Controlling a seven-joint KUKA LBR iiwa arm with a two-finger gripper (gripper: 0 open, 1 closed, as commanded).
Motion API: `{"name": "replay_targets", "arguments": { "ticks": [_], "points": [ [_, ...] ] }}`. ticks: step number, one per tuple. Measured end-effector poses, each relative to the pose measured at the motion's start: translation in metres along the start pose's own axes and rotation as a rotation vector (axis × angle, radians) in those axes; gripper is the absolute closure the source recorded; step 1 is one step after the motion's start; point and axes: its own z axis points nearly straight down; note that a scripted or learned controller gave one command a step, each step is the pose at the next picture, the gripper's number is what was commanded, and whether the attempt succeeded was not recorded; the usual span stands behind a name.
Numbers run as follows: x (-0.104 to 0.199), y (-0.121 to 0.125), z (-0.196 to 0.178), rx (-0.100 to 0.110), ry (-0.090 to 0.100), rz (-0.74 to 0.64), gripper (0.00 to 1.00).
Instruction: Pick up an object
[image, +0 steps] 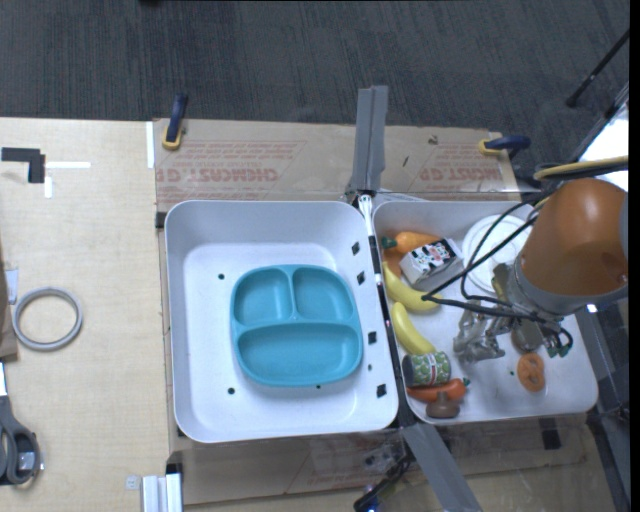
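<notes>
The desk (80, 200) holds two white bins side by side. The left bin (190, 300) has a blue divided plate (296, 325) in it. The right bin (570, 395) holds the toys, and the grey arm with its orange band (578, 238) reaches over it from the right.

The end effector (480, 338) hangs low over the middle of the right bin. It is dark and tangled with cables there, so I cannot tell if it is released or clenched, and I see nothing held in it.

The things to pick lie mostly to its left, along the wall between the bins. Two yellow bananas (410, 325) lie end to end, with their long sides running along that wall. Above them sit an orange carrot (415, 241) and a small white box (432, 258). Below them are a little green can (427, 368) and a red pepper (440, 392).

A small orange fruit (531, 372) lies just beside the end effector, on the side away from the bananas. It looks like the nearest thing to grab.
</notes>
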Motion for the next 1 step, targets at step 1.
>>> {"name": "replay_targets", "arguments": {
  "ticks": [1],
  "points": [
    [0.0030,-0.0605,-0.0004,0.001,-0.001,-0.104,1.00]
  ]
}}
